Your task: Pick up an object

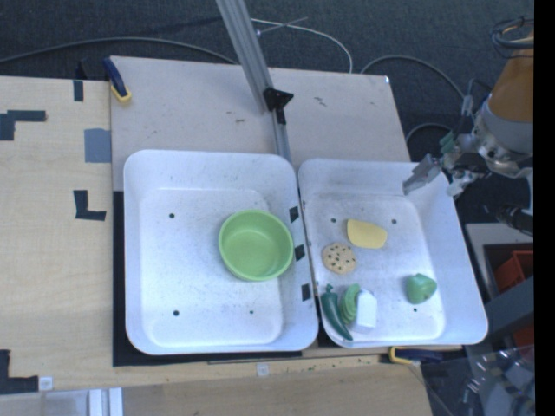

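Observation:
The right bin (451,232) holds a yellow wedge (367,234), a round speckled cookie (339,257), a small green lump (421,288) and a green and white bundle (349,307) at its front left corner. A green bowl (256,245) sits in the left bin (156,232). My gripper (439,178) hangs over the right bin's far right corner, up and to the right of the yellow wedge. Its fingers are spread open and nothing is between them.
A slanted metal pole (247,37) comes down to the far edge between the two bins. Cables (347,55) trail on the dark floor behind the bench. A blue and yellow clamp (117,81) sits at the board's far left corner.

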Motion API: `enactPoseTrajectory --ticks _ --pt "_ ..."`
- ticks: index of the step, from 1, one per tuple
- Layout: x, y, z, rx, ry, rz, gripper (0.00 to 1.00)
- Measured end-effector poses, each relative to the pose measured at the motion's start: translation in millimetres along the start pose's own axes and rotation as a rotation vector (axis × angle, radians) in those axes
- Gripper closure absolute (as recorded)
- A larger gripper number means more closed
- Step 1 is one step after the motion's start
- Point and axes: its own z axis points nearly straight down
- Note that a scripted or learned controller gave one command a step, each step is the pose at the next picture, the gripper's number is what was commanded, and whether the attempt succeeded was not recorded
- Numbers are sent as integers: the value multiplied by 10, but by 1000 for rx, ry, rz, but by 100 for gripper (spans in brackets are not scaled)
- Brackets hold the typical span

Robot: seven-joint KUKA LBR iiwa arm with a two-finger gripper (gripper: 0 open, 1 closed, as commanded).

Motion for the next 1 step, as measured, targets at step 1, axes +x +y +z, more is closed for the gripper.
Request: enactPoseTrajectory --ticks 1 --pt "0 0 0 0 0 0 0"
